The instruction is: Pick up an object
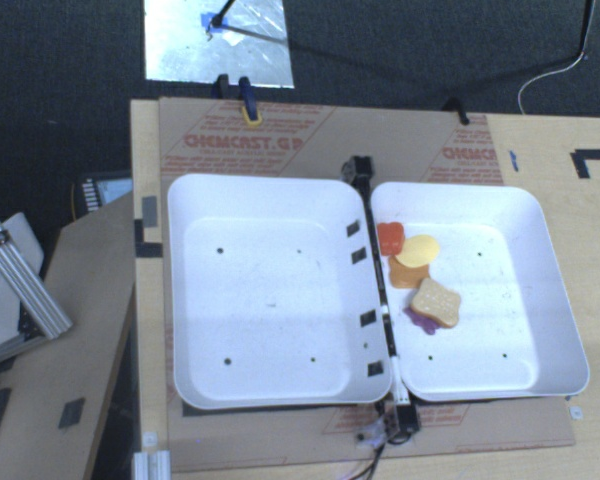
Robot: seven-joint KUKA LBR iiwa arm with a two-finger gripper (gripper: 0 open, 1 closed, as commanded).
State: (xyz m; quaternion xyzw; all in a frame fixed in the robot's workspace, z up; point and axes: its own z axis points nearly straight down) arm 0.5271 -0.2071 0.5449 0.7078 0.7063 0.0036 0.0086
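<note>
Several small objects lie clustered at the left side of the right bin (540, 268), close to the divider. A red block (391, 237) sits farthest back. Touching it is a yellow round piece (420, 250) resting over an orange piece (405, 273). In front of these lies a tan, bread-like slab (436, 302), partly covering a small purple object (421, 321).
The left bin (195, 268) stands beside the right one, joined along a black clipped divider (375, 278). Both rest on a cardboard sheet (280, 133) on the bench. A shiny metal plate (217, 26) lies on the dark floor behind. An aluminium rail (20, 273) slants at far left.
</note>
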